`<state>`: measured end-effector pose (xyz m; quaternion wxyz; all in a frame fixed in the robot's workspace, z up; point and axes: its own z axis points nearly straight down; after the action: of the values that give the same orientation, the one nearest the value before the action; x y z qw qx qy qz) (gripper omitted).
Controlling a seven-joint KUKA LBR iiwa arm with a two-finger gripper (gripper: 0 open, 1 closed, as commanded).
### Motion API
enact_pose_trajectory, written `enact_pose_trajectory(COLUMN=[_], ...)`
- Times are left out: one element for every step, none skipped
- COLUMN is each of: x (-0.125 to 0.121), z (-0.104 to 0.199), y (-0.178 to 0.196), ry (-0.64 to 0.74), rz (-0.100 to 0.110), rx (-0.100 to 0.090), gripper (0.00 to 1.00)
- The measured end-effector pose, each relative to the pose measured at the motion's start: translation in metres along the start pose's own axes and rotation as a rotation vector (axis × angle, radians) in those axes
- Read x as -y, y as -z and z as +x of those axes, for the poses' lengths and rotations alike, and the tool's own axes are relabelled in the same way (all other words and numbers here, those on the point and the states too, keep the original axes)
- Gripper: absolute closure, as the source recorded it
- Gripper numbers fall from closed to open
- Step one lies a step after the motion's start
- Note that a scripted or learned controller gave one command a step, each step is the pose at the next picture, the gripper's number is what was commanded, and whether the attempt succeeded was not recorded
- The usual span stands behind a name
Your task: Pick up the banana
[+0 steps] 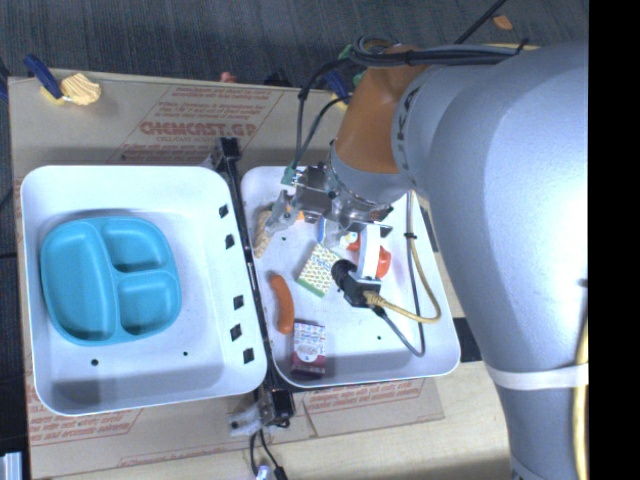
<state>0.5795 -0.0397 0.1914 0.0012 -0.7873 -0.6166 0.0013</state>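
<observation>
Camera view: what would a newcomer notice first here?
First the big grey arm with its orange band, coming from the right and covering much of the right bin. Next the bright blue divided tray in the left bin. Then the orange sausage-shaped item near the right bin's left wall.

Light is even and fairly bright, from above. The white bins [60,388] glare slightly; soft shadow darkens the left bin's near corner. The arm [500,168] looms large and slightly soft. Detail is grainy.
</observation>
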Motion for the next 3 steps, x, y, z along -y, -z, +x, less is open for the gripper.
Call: enact_pose_trajectory(x=[0.031, 0.082, 0.018], z=[-0.107, -0.099, -0.064], y=[0.061, -0.101, -0.1], ry=[-0.066, -0.06, -0.12], rz=[-0.001, 0.002, 0.002], rx=[0.0, -0.002, -0.001], gripper=[0.0, 0.0, 0.0])
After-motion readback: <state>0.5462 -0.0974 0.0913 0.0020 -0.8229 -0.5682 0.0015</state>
